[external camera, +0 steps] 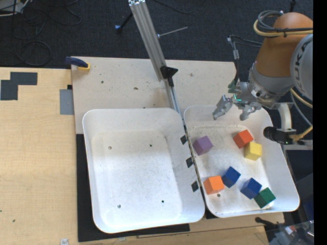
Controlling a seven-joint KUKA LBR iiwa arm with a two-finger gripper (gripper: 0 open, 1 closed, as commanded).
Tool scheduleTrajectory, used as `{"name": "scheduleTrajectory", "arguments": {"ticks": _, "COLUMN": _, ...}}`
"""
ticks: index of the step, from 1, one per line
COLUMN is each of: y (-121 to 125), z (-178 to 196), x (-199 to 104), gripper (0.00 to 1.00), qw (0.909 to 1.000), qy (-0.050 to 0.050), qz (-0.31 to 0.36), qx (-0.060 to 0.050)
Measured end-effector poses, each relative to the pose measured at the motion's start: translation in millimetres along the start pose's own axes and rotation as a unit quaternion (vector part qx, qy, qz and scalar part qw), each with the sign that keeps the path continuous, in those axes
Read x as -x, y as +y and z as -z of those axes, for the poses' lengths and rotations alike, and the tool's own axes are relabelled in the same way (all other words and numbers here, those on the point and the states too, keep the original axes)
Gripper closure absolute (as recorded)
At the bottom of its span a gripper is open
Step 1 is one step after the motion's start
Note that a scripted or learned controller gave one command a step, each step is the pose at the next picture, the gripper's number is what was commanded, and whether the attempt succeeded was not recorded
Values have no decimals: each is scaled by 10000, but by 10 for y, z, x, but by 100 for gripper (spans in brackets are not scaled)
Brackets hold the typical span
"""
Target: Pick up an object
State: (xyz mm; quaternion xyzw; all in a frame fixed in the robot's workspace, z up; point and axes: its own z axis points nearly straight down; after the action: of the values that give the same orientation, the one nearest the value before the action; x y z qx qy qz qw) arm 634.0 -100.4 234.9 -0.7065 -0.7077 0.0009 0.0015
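Green cube [264, 197]: a small green block is seen nearest the camera, at the front right corner of the right shallow white bin [288, 180].
Blue cubes: a dark blue block [251, 187] lies just beside the green one, touching or nearly so; a second blue block [231, 176] is set to its left.
Orange cube, front [213, 184]: an orange block is placed just beside the second blue block, near the bin's left wall.
Purple cube [203, 145]: a purple block is located farther back on the left side of the right bin, apart from the others.
Yellow cube [253, 151]: a yellow block is seen on the right side, touching an orange-red block [242, 138] behind it.
Left shallow white bin [102, 137]: it is set beside the right bin, the rims meeting.
Gripper [234, 110]: the two fingers are spread wide with nothing between them, and are held above the back edge of the right bin, behind the orange-red block.
Arm [283, 50]: the grey arm with an orange band is seen entering from the right.
Aluminium bar [150, 40]: a slanted metal profile is seen rising behind the bins.
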Motion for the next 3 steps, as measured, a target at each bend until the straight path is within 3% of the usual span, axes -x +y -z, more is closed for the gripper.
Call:
{"name": "scheduleTrajectory", "arguments": {"ticks": 1, "y": -73, "z": -589, "x": 64, "gripper": 0, "qw": 10000, "qy": 0, "qz": -10, "qx": -31}}
{"name": "scheduleTrajectory", "arguments": {"ticks": 2, "y": -33, "z": -1174, "x": -10, "gripper": 0, "qw": 10000, "qy": 6, "qz": -3, "qx": 15}}
{"name": "scheduleTrajectory", "arguments": {"ticks": 3, "y": -28, "z": -1441, "x": -19, "gripper": 0, "qw": 10000, "qy": -6, "qz": -5, "qx": 7}}
